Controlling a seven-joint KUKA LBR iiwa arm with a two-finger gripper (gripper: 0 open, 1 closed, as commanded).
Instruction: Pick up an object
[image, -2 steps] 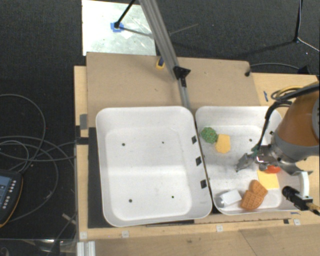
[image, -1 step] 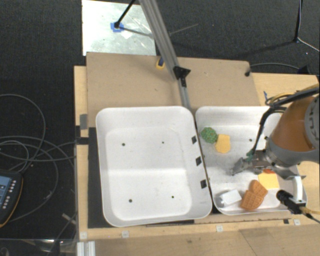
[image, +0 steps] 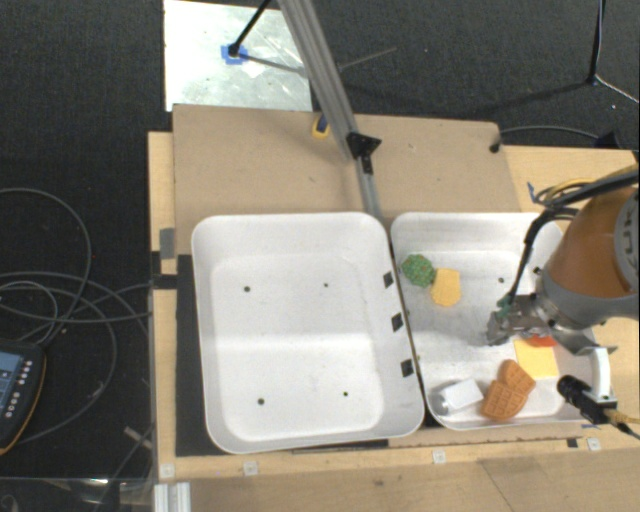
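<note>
I take the right bin (image: 470, 232) as my landmark, since everything that matters sits in it. The arm (image: 600, 262), grey with its orange band, comes in over the bin's right wall, and the gripper (image: 503, 325) hangs low above the bin floor near the middle of its right half. From my seat I cannot tell whether the pincer is spread or pressed together; it shows only as a dark, blurred cluster, and I see nothing between its tips.

Inside this bin, the yellow block (image: 538, 358) lies just beside the gripper, toward the bin's front-right corner, a flat square with a red strip along its upper edge. The waffle-patterned orange piece (image: 507, 390) lies near the front wall, touching the yellow block's lower corner. The white block (image: 461, 395) sits beside it at the front-left corner, pale against the floor. The yellow-orange lump (image: 447, 288) and the green bumpy lump (image: 418, 269) lie together near the bin's left wall, apart from the gripper.

The left bin (image: 300, 330) touches the right bin's left wall. Both rest on a tan bench (image: 260, 160), with dark carpet (image: 70, 120) and loose cables (image: 50, 290) further left.
</note>
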